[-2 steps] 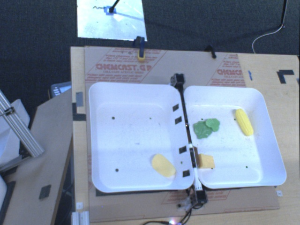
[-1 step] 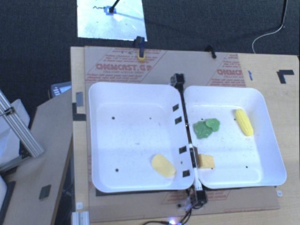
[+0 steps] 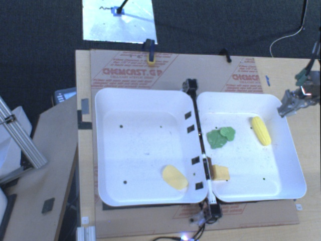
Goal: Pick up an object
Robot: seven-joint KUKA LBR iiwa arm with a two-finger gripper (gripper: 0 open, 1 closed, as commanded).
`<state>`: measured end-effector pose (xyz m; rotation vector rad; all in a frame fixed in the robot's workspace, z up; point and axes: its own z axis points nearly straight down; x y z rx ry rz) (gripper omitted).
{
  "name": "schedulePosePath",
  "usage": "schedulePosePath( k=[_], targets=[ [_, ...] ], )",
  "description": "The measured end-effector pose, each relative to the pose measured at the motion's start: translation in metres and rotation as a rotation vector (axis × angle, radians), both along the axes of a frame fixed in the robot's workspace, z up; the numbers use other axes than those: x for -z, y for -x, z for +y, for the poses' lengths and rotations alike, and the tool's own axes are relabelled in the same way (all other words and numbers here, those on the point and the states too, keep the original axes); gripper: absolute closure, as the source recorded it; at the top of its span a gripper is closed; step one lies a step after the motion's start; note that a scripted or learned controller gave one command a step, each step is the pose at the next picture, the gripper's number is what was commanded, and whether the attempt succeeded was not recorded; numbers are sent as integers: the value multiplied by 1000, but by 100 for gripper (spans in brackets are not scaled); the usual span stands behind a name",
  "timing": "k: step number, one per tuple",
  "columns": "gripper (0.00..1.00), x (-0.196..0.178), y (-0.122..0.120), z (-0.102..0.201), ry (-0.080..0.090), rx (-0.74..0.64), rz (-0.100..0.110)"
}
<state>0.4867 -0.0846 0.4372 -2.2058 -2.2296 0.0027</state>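
Two white bins [image 3: 145, 97], left: one yellow piece [image 3: 174, 177], right: one corn cob [image 3: 261, 130], one green piece [image 3: 219, 137], one orange block [image 3: 219, 172], gripper [image 3: 291, 106] at right rim, grip state unclear.

— Where is the robot's arm?
— It comes in from the right side. Its gripper [image 3: 289, 106] sits by the top right corner of the right bin [image 3: 293, 149], just past the rim.
— Is it holding anything?
— It is too blurry and small to tell. The tip points down and left.
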Motion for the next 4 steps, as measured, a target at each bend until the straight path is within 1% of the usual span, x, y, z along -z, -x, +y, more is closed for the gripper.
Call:
schedulePosePath(
  k=[1, 2, 3, 4],
  targets=[
    [100, -51, -46, 21, 4, 4, -14],
    [100, 57, 2, 96, 0, 0, 4],
    [100, -99, 0, 107, 0, 4, -26],
    [100, -98, 0, 54, 4, 14, -9]
  ],
)
